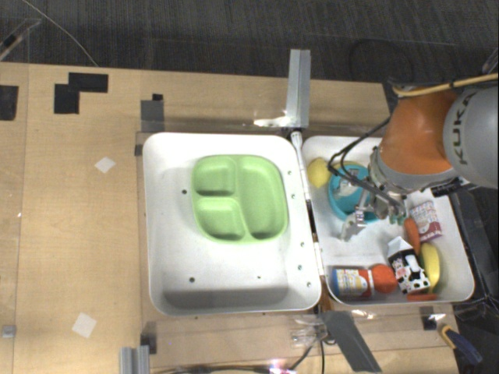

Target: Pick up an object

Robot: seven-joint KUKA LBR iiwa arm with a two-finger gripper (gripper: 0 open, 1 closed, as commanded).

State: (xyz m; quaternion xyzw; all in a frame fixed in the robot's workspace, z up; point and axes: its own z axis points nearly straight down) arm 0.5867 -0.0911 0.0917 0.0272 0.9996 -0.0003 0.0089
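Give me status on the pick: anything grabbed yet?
Done: the arm is over the right bin, with the tool low near the blue bowl. In hand: nothing visible between its fingers. Left: the grasp and lift. The yellow ball, can and banana lie loose in the bin; the green tray sits in the left bin.

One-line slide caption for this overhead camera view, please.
Gripper lowered into cluttered right bin; green divided tray sits in left bin.

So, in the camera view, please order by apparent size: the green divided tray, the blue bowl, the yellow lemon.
1. Green divided tray, clearly the largest.
2. Blue bowl, partly hidden by the arm, so its size is uncertain.
3. Yellow lemon, smallest.
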